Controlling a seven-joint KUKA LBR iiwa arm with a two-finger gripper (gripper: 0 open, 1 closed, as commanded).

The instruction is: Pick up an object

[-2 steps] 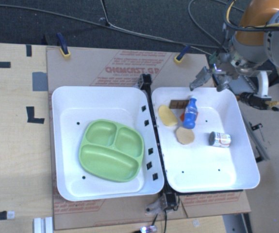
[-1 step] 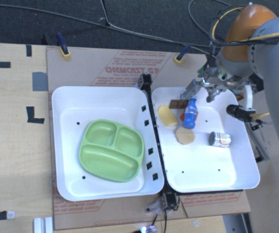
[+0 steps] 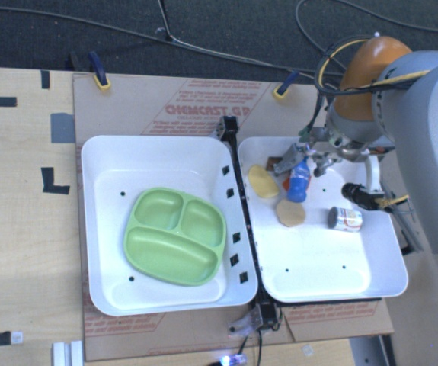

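The gripper (image 3: 304,158) hangs over the right white plastic bin (image 3: 386,277), right above the small blue bottle (image 3: 298,183); whether it's open or closed, I can't tell. Nothing looks lifted yet. The yellow rounded piece (image 3: 262,181), tan disc (image 3: 290,214) and little can (image 3: 346,219) lie nearby; the green divided plate (image 3: 176,235) sits in the left bin (image 3: 104,280).

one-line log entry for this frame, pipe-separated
gripper over right bin far side, at blue bottle | bin also holds yellow piece, tan piece, small can | left bin: green divided plate
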